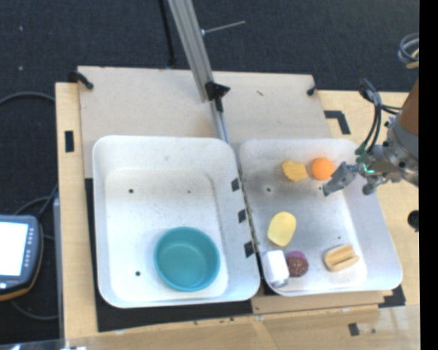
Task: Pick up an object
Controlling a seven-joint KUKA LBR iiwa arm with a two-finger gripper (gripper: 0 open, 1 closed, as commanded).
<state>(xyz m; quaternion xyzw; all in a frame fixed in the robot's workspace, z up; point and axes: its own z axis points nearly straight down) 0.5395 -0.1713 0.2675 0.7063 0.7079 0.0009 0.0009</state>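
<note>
Reaching in over the right bin point(379, 224), the gripper point(356, 180) hangs with its two dark fingers spread apart and nothing between them. The left finger point(339, 179) seems to end just beside a smooth orange ball point(322, 168), though contact is hard to judge. A pale yellow lump point(294, 170) sits next to the ball. Nearer the front lie a yellow oval piece point(281, 228), a white cylinder point(277, 266), a dark reddish ball point(298, 264) (small and blurred) and a tan ridged block point(341, 257). The left bin point(131, 166) holds a round teal bowl point(187, 259).
</note>
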